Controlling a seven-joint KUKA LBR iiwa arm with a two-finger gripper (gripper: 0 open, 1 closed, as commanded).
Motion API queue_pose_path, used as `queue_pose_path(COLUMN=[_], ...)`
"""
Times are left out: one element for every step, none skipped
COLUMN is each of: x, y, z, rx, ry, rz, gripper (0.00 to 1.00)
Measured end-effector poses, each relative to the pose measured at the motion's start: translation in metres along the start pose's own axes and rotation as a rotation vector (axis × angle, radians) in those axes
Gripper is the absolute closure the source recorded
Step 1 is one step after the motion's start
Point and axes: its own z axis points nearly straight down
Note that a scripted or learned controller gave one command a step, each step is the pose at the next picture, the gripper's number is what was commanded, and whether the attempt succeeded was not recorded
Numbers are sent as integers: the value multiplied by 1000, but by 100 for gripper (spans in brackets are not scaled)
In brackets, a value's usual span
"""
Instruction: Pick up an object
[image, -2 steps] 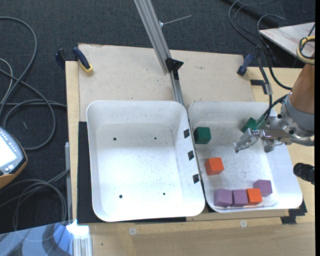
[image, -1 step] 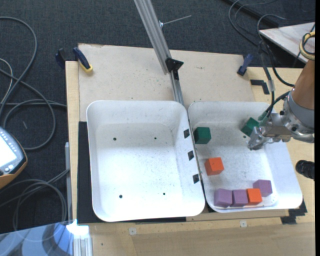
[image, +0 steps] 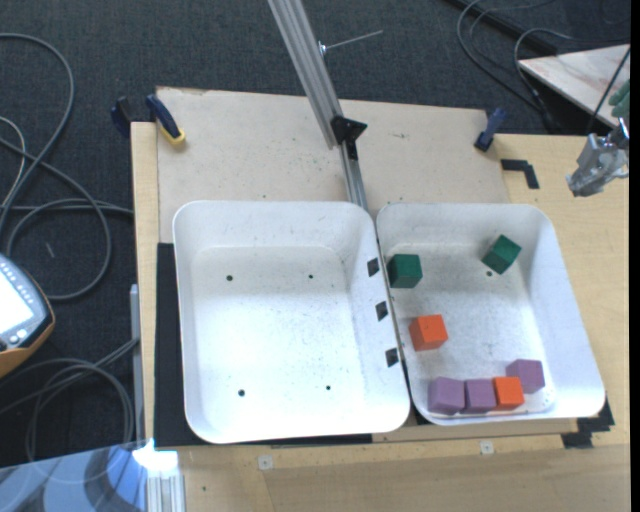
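The hand (image: 598, 166) is hovering off the right bin's (image: 560, 290) far corner, its state impossible to tell; the nearest green cube (image: 501, 254) is sitting below-left of it, inside.

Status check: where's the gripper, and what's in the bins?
Gripper off to the right, above the bench, outside the right bin. Green, orange and purple blocks lie untouched in that bin. Nothing obstructing.

Gripper (image: 598, 165) sits right at the frame's right edge, arm cut off there, and it's too small and blurred to read the jaws. Down in the right bin (image: 560, 250), 1 orange cube (image: 509, 392) is partly hidden among the purple blocks (image: 463, 394).
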Motion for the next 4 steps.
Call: queue_pose_path(x=[1, 55, 123, 211], y=[-1, 60, 99, 87], z=[-7, -82, -101, -101], rx=[6, 1, 6, 13], ry=[0, 3, 5, 6], rz=[-1, -6, -7, -8], gripper=[100, 100, 100, 100])
